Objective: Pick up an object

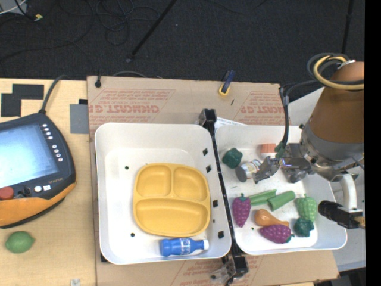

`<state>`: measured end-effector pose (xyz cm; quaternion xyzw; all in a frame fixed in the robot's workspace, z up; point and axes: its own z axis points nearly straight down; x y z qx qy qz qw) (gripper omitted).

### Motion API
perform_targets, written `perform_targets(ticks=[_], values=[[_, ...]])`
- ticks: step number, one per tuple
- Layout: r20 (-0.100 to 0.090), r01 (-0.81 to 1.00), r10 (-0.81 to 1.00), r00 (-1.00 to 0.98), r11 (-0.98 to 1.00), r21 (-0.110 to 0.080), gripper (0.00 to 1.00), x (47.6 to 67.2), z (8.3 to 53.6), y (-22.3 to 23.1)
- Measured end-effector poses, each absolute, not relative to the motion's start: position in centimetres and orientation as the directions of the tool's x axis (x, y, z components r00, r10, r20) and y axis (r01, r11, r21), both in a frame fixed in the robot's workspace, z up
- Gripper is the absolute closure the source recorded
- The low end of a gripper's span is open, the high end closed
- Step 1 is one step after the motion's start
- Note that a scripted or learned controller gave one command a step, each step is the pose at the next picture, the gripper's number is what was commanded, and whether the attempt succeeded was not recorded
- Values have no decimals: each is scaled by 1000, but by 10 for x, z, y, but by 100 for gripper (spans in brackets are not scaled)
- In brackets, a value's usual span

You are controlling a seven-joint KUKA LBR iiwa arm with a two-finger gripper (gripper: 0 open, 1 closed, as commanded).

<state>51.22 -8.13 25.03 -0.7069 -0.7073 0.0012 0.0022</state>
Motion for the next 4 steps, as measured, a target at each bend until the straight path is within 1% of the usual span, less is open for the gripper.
perform_targets(ticks=[1, 2, 3, 4], values=[[2, 1000, 1000, 1, -1, -8, 100, 512, 260, -82], [0, 1000, 1000, -4, 4, 14, 100, 476, 416, -63], [0, 1000, 1000, -5, 5, 1, 100, 476, 441, -20], [2, 1000, 1000, -10, 10, 4, 100, 476, 509, 59]])
